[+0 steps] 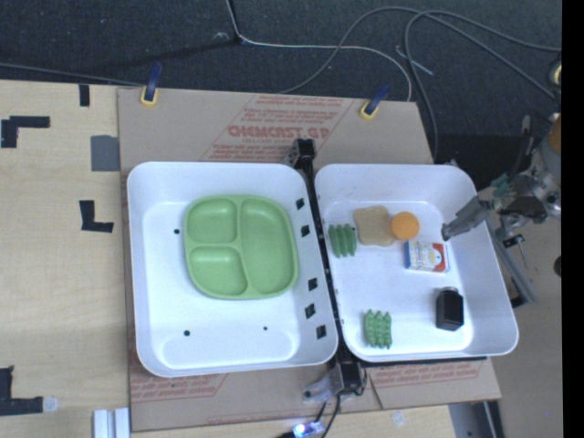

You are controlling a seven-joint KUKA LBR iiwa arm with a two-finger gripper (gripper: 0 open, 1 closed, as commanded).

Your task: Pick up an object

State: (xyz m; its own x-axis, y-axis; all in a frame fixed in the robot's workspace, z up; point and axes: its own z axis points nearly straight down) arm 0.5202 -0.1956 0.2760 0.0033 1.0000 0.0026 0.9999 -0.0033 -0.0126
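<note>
The right bin [474,336] holds several small objects: an orange ball [404,224], a tan bread-like piece [371,225] touching it, a green ridged piece [342,240], a second green ridged piece [378,328], a white packet with red and blue print [426,256] and a black block [448,309]. My gripper [453,227] reaches in over the right bin's right rim, tilted down to the left. Its tip hangs just right of the orange ball and above the packet. Nothing is seen held in it.
The left bin [151,272] carries a green divided plate [242,246]. A black hinge strip [315,245] runs between the bins. Cables [383,26] lie on the dark surface behind the bench. The arm's wrist [538,194] sits at the right edge.
</note>
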